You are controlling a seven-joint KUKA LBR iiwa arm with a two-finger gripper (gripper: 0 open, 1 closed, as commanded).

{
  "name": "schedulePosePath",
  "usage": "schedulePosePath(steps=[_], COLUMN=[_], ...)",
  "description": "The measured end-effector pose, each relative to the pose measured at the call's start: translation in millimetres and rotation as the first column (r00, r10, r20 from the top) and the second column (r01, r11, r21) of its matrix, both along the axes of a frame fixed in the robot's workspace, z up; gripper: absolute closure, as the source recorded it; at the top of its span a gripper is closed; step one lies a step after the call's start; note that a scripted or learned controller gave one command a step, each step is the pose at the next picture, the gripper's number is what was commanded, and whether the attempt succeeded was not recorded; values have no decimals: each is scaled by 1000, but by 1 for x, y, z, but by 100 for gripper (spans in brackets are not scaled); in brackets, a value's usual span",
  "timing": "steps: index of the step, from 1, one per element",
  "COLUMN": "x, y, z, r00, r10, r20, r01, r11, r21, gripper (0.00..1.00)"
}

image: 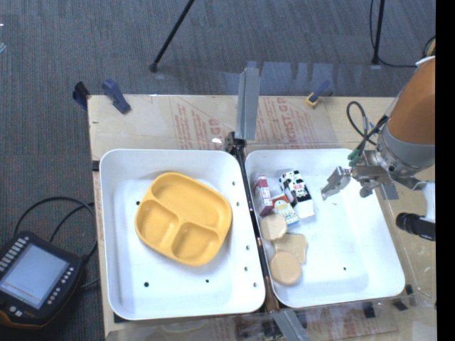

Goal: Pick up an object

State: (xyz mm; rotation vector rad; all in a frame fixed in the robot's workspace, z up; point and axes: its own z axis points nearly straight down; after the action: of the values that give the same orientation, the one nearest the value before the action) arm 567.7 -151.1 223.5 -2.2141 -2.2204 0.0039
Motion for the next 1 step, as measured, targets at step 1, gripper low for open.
schedulePosePath(steps=[1], x=[49], y=[37], z=[-15], r00=[1000], r10=[4], r20=[2], r01=[-4], r11=[1000], r21=[-1], gripper=[0])
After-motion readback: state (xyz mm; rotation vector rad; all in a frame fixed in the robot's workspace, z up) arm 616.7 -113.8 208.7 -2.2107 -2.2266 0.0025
